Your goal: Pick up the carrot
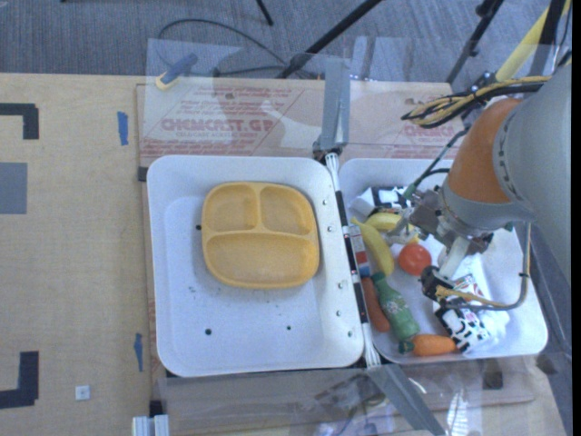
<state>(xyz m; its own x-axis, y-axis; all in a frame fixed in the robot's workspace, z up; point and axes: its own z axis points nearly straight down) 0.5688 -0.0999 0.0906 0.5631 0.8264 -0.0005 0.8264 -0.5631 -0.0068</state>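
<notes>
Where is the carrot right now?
The carrot lies in the right bin, near the edge closest to the camera, just right of the green bottle and below the black-and-white toy.

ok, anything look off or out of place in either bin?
Nothing spilled or broken. The right bin is crowded: carrot at its near edge, banana, tomato and green bottle jumbled together. The yellow plate sits flat in the left bin.
</notes>
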